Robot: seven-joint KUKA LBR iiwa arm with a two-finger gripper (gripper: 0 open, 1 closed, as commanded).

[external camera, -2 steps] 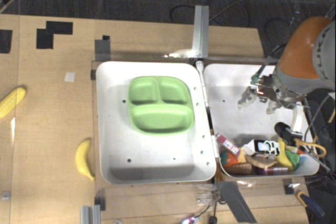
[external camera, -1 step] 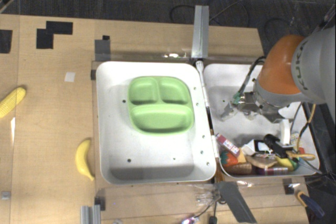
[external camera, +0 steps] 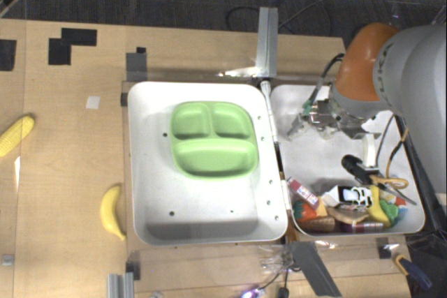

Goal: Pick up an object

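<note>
- From my remote desk, I see the pincer [external camera: 316, 116] poised over the upper part of the right bin [external camera: 307, 171]; I cannot tell how it is set.
- Below the pincer, a heap of small objects [external camera: 346, 204] crowds that bin's lower edge, well apart from it.
- To its left, the left bin [external camera: 150, 171] holds 1 green divided tray [external camera: 211, 137].
- Farther left, 2 yellow items lie on the bench [external camera: 63, 171]: a banana [external camera: 111, 211] and a corn cob [external camera: 15, 135].

A jumble of small objects [external camera: 349, 204] lies heaped along the lower edge of the right bin [external camera: 307, 150], at the lower right of the frame: a red-and-white packet, a black-and-white piece, a yellow piece, brown items and a black-handled tool, touching and overlapping
</note>
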